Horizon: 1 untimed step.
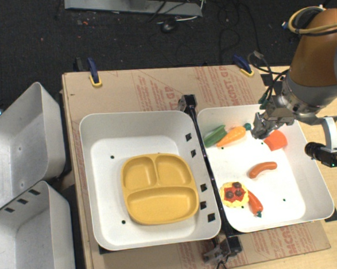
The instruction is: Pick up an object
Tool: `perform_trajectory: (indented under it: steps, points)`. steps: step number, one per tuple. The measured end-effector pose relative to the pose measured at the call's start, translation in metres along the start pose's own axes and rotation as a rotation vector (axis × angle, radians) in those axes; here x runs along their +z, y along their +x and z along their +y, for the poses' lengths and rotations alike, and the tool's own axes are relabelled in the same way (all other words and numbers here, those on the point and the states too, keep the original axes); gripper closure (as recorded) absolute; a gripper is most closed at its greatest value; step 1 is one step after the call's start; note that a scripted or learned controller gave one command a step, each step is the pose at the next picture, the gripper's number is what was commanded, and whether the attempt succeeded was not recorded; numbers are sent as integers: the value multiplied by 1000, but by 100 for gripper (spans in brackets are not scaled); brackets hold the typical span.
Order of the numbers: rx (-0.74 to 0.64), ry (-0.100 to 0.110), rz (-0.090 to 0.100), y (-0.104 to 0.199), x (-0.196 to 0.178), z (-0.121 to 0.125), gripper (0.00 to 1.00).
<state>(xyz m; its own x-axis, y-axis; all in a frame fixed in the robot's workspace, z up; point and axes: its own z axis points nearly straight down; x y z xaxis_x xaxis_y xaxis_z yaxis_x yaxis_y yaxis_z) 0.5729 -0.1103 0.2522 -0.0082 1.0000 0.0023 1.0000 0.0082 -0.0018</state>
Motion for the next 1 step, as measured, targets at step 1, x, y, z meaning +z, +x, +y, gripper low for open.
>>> perform_trajectory:
  steps: [1]
  points:
    - [1, 2, 0, 50, 15, -18, 100]
